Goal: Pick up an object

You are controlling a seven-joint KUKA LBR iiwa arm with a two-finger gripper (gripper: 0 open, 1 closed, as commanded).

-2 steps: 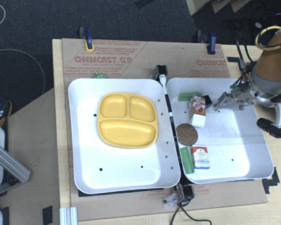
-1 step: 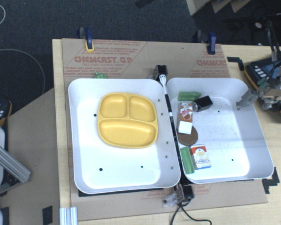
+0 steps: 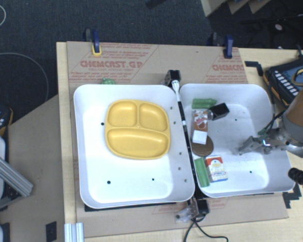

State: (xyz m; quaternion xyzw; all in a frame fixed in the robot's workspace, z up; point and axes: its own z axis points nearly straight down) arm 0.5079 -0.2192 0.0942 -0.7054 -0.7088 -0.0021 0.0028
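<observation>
Pincer (image 3: 244, 146) low inside the right bin (image 3: 252, 183), right half, fingers (image 3: 248, 142) pointing toward the view's left. Two grey fingers appear slightly spread with bare white bin floor between them; nothing gripped. Arm (image 3: 297, 117) enters from the right edge, over the bin's right wall.

Objects all sit in the left part of the right bin, well apart from the pincer:
- green packet (image 3: 203, 103), near the top wall.
- small black block (image 3: 219, 110), just beside the green packet, lower right of it, tilted.
- red-brown and white wrapper (image 3: 200, 119), below the green packet.
- white tag-like piece (image 3: 199, 136), directly below the wrapper; contact with it unclear.
- brown round disc (image 3: 203, 146), partly under the white piece.
- small box with red and white label (image 3: 216, 168), below the disc, lying flat.
- green stick (image 3: 202, 172), along the left side of that box, touching or nearly so.

Nearest item to the fingertips: the red-labelled box, lower left of them, clear gap.

Left bin (image 3: 91, 150): one yellow divided plate (image 3: 138, 129), three compartments, set upper centre. Bare white floor elsewhere.

Both bins rest on a brown board (image 3: 141, 59) printed in red, clamped at its far edge by two blue clamps (image 3: 95, 41). Black strip (image 3: 181, 112) runs between the bins. Worktop (image 3: 50, 135) pale wood.
</observation>
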